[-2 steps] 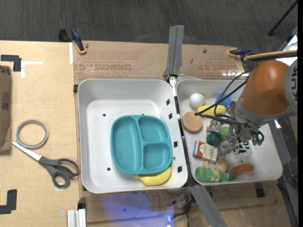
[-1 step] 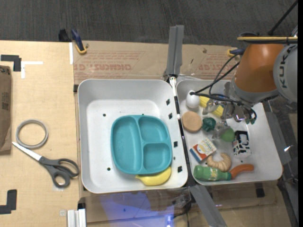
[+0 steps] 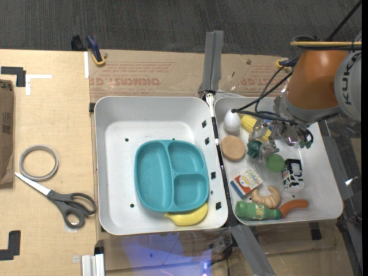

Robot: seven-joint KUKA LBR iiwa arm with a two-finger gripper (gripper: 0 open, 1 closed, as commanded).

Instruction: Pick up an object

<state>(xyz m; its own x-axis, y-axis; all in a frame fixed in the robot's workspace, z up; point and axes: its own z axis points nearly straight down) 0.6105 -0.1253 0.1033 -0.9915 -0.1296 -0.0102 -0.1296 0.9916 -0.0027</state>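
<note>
Reaching in from the right, a grey KUKA arm with an orange band hangs over the right bin (image 3: 332, 211) on a wooden desk (image 3: 52, 108). At far left lie a roll of tape (image 3: 38, 162) and grey-handled scissors (image 3: 64, 200). The left bin (image 3: 112, 154) carries a teal divided plate (image 3: 171, 175), with a yellow banana (image 3: 188, 216) tucked under its near edge. Across the divider, the right bin is crowded: a white egg (image 3: 232, 119), a round tan biscuit (image 3: 233, 148), a yellow corn cob (image 3: 249, 122), a small printed carton (image 3: 247, 181), a croissant (image 3: 266, 196), a green bottle-like toy (image 3: 257, 212), a green ball (image 3: 275, 163), a black-and-white cow carton (image 3: 292, 175) and an orange carrot (image 3: 294, 204). The end effector (image 3: 264, 145) sits low among the corn, a dark green toy (image 3: 255, 149) and the ball; whether it grips anything cannot be told. These look like light, hard, smooth plastic play foods, likely to slip or roll. The dark green toy seems nearest; a pinch across its narrow middle looks most secure.
</note>
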